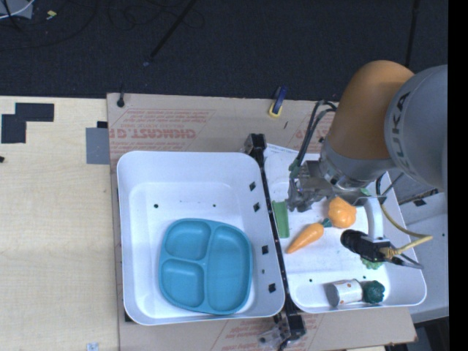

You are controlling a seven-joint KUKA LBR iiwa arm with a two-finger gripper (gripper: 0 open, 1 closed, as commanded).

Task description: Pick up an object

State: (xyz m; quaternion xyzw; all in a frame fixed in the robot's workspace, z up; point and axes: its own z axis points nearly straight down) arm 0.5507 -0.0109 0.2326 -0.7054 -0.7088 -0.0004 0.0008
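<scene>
Even overhead light — slightly soft

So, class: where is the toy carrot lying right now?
The carrot lies in the right-hand bin, near its left wall, just below the gripper and left of the orange fruit.

A grey robot arm with an orange band above its wrist reaches in from the right, wrist bent downward, its gripper pointing down.
</scene>
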